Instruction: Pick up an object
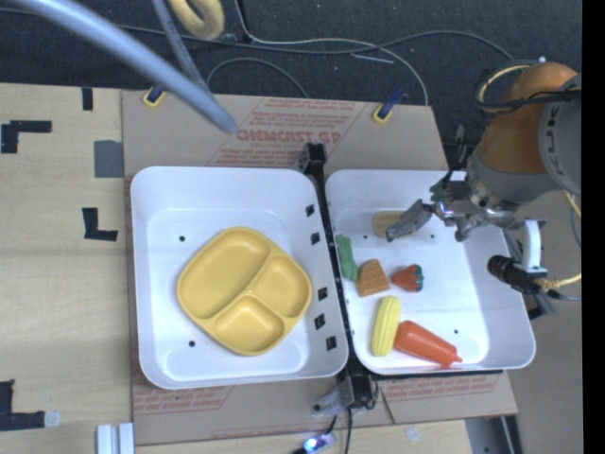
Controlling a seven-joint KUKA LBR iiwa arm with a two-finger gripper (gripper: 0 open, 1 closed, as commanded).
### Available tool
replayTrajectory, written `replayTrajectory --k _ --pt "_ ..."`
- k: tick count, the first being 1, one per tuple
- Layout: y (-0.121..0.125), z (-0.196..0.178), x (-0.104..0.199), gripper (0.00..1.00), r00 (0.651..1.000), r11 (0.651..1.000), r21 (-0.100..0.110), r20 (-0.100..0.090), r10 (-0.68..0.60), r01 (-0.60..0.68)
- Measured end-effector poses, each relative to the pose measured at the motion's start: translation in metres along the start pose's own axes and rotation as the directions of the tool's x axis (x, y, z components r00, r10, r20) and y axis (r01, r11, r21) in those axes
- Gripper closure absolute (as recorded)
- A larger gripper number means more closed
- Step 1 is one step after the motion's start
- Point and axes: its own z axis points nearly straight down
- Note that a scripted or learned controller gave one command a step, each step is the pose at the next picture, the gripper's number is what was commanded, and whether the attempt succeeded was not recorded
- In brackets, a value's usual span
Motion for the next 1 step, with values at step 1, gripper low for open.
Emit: replayTrajectory --k 1 --pt "-0.0090 0.0577 -0.0053 0.00 1.000 1.000 0.001 0.000 0.001 -0.001"
